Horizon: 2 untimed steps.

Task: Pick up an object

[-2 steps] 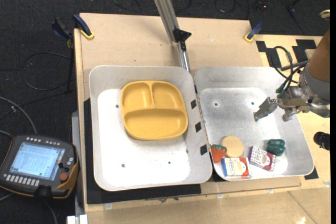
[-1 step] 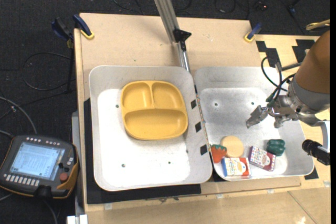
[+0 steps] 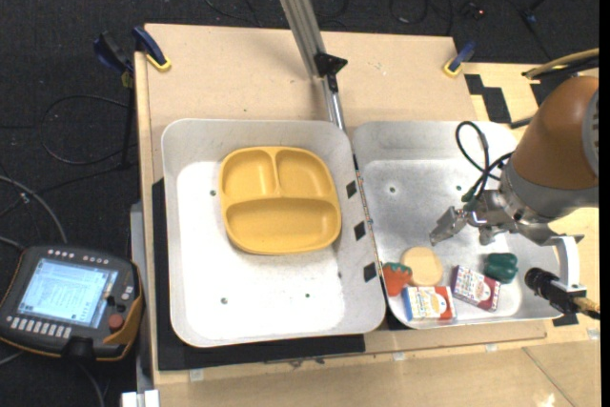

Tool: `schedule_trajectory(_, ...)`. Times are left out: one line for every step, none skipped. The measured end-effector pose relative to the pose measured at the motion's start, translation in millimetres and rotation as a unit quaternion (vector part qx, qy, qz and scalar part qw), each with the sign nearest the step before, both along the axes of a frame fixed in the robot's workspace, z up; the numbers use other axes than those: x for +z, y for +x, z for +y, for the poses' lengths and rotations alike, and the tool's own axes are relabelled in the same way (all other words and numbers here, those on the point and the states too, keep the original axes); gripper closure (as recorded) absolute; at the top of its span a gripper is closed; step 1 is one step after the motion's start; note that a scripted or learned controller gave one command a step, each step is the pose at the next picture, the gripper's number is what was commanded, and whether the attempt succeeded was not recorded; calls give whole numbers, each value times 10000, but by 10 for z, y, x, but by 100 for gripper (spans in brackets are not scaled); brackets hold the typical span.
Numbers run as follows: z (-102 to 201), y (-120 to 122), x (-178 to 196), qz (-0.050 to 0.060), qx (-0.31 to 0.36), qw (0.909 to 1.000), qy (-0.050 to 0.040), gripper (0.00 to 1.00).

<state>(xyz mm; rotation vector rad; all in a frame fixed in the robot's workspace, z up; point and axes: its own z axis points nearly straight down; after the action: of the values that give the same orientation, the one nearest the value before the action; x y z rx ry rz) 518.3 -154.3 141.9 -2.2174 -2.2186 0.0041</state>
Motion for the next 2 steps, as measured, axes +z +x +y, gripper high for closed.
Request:
schedule_trajectory(-9,17,129,-33,0,10000,-11,100)
schedule_trajectory(-41,83,571,-52,10,10000,-17,100)
